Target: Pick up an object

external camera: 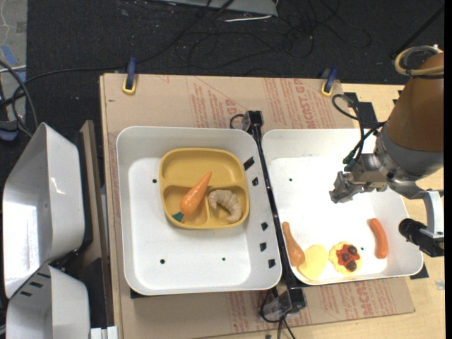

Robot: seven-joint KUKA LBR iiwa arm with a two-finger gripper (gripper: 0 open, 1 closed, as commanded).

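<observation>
Pizza slice (346, 257) sits near bin's front rim; end effector (344, 189) w/ grip state unreadable, arm cropped right.

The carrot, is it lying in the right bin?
No, the carrot lies on the yellow plate in the left bin.

In the left bin, a yellow divided plate (203, 162) holds an orange carrot (195, 193) that lies slanted and a pale shrimp (226, 203) curled just beside it. In the right bin, near the front wall, an orange spoon-like piece (292, 244) lies beside a yellow round piece (316, 260) and a small pizza slice (346, 257) with red topping. A small orange-red sausage (379, 238) lies close to the pizza slice, on its right.
</observation>
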